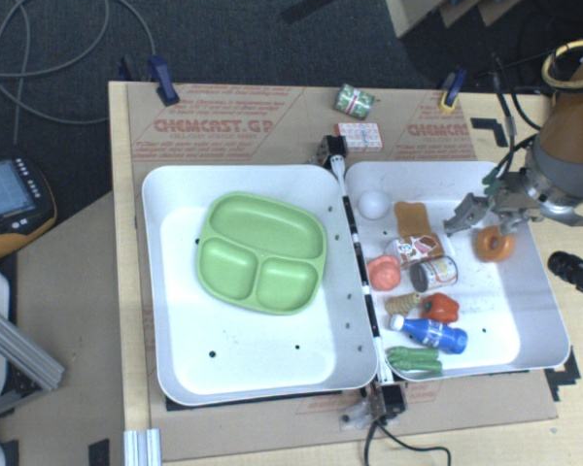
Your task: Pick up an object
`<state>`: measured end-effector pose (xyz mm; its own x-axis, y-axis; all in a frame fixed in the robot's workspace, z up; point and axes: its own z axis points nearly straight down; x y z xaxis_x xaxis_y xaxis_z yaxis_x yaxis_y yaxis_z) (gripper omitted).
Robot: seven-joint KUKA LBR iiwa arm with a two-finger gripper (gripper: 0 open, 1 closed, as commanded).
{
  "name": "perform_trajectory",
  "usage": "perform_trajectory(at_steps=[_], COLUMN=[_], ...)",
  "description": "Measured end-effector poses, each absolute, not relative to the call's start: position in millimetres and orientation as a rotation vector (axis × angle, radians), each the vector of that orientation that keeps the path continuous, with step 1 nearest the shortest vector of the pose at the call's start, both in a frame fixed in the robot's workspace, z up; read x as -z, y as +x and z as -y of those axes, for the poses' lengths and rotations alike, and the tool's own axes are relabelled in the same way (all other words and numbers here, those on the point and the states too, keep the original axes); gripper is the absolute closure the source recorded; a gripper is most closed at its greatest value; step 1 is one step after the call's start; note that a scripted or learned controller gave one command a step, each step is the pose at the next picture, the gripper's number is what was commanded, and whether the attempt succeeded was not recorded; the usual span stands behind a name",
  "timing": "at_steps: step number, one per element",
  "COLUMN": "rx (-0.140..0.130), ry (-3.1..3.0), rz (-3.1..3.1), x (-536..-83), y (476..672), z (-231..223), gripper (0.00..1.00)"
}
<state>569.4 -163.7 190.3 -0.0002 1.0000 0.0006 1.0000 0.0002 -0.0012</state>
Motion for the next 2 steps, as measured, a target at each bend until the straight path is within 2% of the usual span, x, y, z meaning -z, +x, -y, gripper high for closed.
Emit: perform_trajectory(at_steps=[1,2], rx=[0.001,0.002], ry=[-2.224,-2.224], rz=[2.222,2.223], x=[-97.5,-85.8], y=[592.1,570.6], z=[120.7,113.8], gripper=[0.00,0.00])
